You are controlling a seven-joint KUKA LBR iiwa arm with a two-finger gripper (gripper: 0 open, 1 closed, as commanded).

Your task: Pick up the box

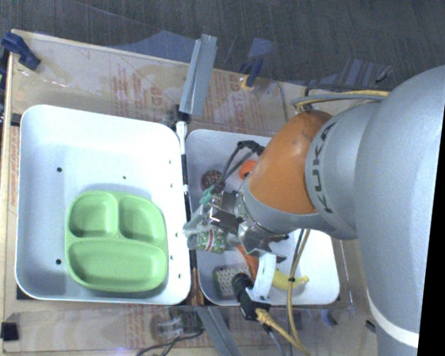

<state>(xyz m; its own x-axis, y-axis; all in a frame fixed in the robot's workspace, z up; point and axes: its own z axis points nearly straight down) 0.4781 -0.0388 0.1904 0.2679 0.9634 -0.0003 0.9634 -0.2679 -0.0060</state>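
Observation:
My gripper [206, 224] hangs low over the left side of the right bin [317, 296], close to the wall between the two bins. Just under it lies a small item with green, white and red print [217, 243], which may be the box; the gripper's body covers part of it. Whether the gripper touches or holds it is hidden. The arm's grey and orange wrist [287, 173] covers most of the right bin.
A green divided plate [118, 243] lies in the left bin [51, 138]. Around the arm in the right bin are a yellow item [287, 282], a speckled grey object [228, 280], a dark round thing [210, 180] and an orange piece [247, 169].

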